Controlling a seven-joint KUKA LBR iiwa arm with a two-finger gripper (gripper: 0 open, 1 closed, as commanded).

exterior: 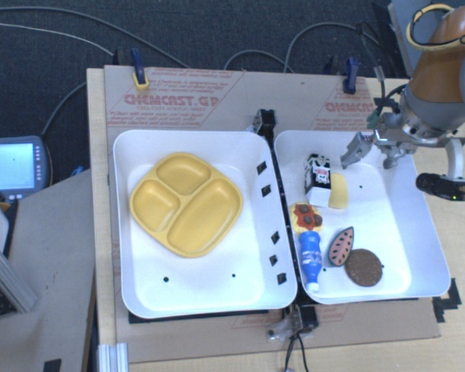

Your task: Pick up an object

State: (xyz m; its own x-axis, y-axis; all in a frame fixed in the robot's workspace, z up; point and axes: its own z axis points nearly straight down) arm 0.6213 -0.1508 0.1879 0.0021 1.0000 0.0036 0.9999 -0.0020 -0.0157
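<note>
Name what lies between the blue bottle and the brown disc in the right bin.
In the camera view, a pink watermelon-slice toy lies between the blue bottle and the brown disc, tilted, its lower end close to the disc.

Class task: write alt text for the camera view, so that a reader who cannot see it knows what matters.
A grey and orange robot arm holds its tool above the right bin, which contains several small items including a blue bottle and a brown disc. The left bin holds a yellow divided plate.
</note>
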